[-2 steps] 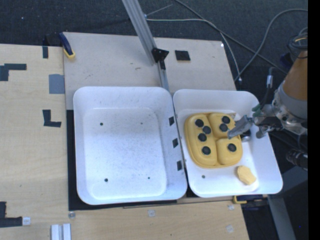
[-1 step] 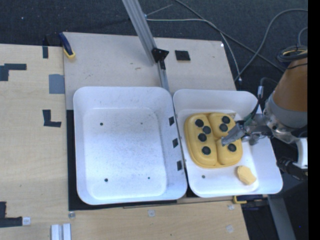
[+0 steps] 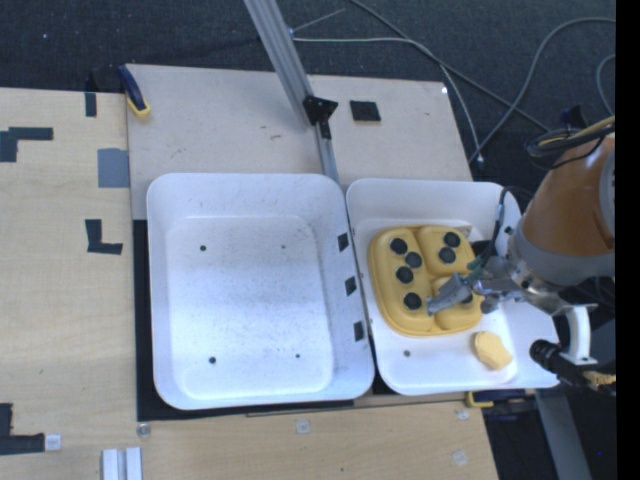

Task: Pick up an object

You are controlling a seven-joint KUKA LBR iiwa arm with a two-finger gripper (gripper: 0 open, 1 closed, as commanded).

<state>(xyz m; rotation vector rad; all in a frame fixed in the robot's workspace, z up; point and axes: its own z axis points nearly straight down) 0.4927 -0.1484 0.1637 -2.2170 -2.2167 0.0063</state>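
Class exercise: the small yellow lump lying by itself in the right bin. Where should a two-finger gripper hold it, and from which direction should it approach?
Probably from straight above, closing across the narrow width of the small yellow lump. It lies low on the floor of the right bin, apart from the big yellow tray, with bare floor to its left. The bin's rim runs close along its other side, so a sideways approach looks cramped.

Pale bench on a dark carpeted floor

A light wooden bench top (image 3: 60, 298) carries scraps of dark tape (image 3: 100, 236) and a paler board (image 3: 240, 118) under two white bins (image 3: 165, 198). Dark speckled carpet (image 3: 120, 18) lies beyond, crossed by thin cables (image 3: 400, 38). A grey metal bar (image 3: 275, 38) slants down to a black clamp (image 3: 320, 110). The light is even and soft.
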